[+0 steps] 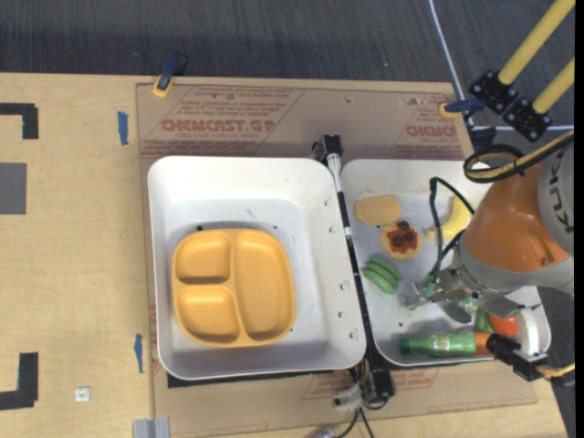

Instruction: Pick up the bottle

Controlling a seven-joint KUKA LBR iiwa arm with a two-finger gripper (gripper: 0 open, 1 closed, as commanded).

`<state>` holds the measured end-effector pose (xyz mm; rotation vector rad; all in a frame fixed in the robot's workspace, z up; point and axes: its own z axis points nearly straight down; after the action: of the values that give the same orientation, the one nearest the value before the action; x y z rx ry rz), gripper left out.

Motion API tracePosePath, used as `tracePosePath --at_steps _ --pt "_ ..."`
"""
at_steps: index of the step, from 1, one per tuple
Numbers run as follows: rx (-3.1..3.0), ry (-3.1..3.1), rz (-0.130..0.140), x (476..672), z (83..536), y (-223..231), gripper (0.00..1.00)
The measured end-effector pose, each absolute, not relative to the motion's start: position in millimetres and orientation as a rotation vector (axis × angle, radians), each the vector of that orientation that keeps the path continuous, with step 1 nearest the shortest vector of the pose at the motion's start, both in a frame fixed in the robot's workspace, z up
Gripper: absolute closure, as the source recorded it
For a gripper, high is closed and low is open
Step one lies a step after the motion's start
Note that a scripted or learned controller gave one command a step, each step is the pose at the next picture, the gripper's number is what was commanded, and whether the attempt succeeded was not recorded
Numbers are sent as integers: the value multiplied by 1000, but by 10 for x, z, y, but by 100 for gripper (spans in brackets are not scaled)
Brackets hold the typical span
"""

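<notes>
The bottle [441, 343] is green with an orange cap. It lies on its side along the near wall of the right bin [415, 182], with the cap pointing right. My gripper [440, 292] hangs over the bin a little behind the bottle and apart from it. The grey and orange arm hides the bin's right part.
In the right bin lie a green pickle-like piece [381, 275], a small red-topped tart [401, 240], a pale yellow piece [378, 210], a banana [453, 219] and an orange item [505, 322] by the arm. The left bin [182, 181] holds a yellow divided plate [234, 286].
</notes>
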<state>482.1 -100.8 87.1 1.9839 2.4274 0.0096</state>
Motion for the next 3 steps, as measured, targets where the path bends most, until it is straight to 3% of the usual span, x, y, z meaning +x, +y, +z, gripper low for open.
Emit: tracePosePath --at_steps 3 --pt "1064 2944 1 4824 876 -1002 100"
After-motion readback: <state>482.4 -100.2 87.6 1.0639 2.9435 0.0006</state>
